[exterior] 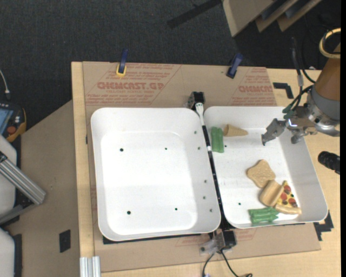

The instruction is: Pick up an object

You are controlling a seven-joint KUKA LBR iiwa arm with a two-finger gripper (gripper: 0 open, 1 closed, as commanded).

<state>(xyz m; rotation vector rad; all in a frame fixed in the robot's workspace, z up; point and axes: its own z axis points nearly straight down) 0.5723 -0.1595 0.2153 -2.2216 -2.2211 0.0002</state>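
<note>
Gripper (281,133) above right bin (303,162), fingers spread, nothing held. We judge toast slice (260,172) light, stiff, likely plastic; we'd pinch across flat edges.

A dark carpet-like floor (65,32) surrounds the bench. The bench top is brown cardboard (178,84) printed with red lettering, held at its far edge by a blue-and-yellow clamp (122,64) and a blue clamp (234,65). At far right stand cardboard boxes (270,13); at near left lies an aluminium rail (19,176).
</note>
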